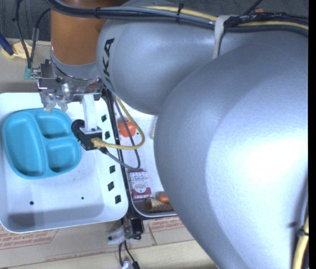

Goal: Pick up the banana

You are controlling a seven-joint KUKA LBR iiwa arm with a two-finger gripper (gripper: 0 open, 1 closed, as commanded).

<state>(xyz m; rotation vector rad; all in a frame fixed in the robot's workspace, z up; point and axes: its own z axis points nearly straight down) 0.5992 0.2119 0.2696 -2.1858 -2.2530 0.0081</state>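
So gripper [54, 101] seen at top edge of blue tray [39, 142] in left bin [46, 209]; finger state can't be told. Orange obj [126, 129] right of tray.

Black letters "KA", part of brand mark, on grey arm [147, 66]; card [139, 185] print illegible.

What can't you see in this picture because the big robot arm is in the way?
- Right bin: in the camera view, the grey arm covers most of it.
- Banana: cannot be made out; it may lie under the arm.
- Hand: its fingers are too small and blurred above the blue tray to judge.
- Orange object: partly hidden by cables, unidentifiable.
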